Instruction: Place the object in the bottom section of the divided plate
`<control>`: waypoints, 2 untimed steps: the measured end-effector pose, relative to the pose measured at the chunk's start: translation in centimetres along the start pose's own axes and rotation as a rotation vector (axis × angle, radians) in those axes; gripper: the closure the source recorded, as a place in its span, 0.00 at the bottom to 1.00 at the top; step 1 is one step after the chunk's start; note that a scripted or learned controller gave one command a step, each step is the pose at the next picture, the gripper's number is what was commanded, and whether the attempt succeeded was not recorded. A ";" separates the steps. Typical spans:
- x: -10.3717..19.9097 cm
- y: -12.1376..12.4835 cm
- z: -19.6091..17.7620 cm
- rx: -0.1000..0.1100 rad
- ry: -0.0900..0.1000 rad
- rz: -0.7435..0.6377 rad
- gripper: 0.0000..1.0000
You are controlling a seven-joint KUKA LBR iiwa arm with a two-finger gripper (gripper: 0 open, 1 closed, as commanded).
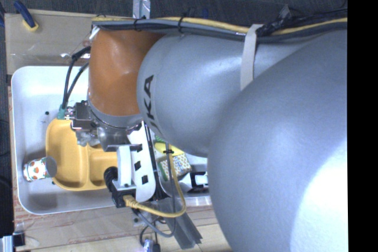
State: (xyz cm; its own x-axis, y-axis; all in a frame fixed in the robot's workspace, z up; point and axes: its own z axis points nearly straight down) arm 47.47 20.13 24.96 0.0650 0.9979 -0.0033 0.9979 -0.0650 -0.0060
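Arm point(248, 127) bulk, grey with an orange band, covered most of the scene and bent down over the yellow divided plate point(71, 157), probably so that the wrist stood straight above the target dish. The white bin point(29, 91) surrounded the plate on every visible side and sat on the wooden desk point(71, 224), whose planks showed just below the plate's bin. The plate itself lay flat toward the lower part of that bin, its right half hidden under the wrist, so its dividers could not be made out. The gripper point(81, 131) hung over the plate's upper middle; whether it was clenched or released could not be told, since the wrist blocked it, and nothing could be seen in its grasp. To the right of the plate, under the arm, a patterned yellow-green packet point(178, 163) peeked out. The small spotted cup point(35, 169), which I judged to be the task's object, lay on the bin floor touching the plate's left edge, outside it, so the placing looked not yet done.
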 end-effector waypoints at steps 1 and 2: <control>-4.9 0.4 -0.2 0.001 0.001 0.087 1.00; -3.0 5.2 -9.3 -0.003 0.003 0.127 1.00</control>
State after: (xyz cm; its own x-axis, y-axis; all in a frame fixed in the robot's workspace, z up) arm 52.50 16.87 34.28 0.1910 0.9816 -0.0010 0.9816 -0.1910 -0.0023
